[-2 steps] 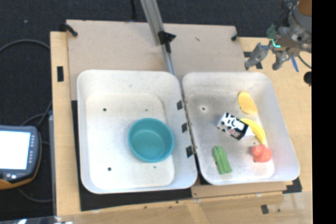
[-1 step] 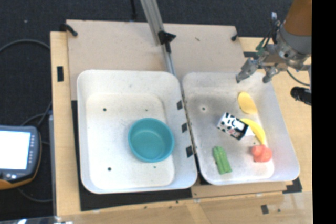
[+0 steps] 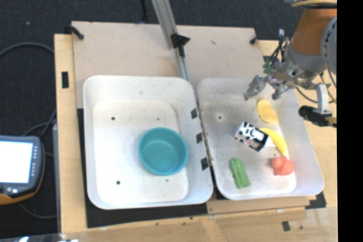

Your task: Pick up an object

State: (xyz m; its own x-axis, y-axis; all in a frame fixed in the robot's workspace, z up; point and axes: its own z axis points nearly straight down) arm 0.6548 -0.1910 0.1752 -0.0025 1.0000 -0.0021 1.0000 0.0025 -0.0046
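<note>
Dark carpet surrounded the wooden bench (image 3: pixel 142 48), and two white bins sat on it. Left bin (image 3: pixel 102 122) held a teal bowl (image 3: pixel 163 150). Right bin (image 3: pixel 227 99) carried a yellow banana (image 3: pixel 277 141), a black-and-white spotted cup (image 3: pixel 250 136), a green block (image 3: pixel 239 172) and a red lump (image 3: pixel 282 166). Gripper (image 3: pixel 266 88) hovered at the bin's far edge, fingers spread apart, clutching nothing.
</note>
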